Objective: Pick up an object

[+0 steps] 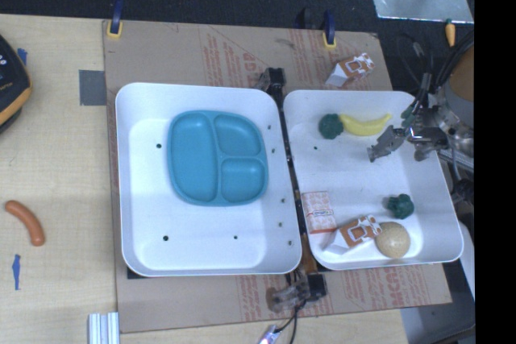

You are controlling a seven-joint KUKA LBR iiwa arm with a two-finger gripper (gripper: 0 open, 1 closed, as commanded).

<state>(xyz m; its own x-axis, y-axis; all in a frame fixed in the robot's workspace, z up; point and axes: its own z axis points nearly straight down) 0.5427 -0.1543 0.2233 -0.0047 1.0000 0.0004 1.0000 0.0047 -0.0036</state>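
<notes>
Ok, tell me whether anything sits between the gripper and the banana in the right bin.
Nothing visible does. The gripper is over the right bin, just right of and below the banana, with bare white floor between them. The dark green piece touches the banana's far left end, away from the gripper.

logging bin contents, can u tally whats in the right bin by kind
banana: 1
broccoli pieces: 2
small cartons: 2
round tan ball-like item: 1
total: 6 in the right bin
</notes>
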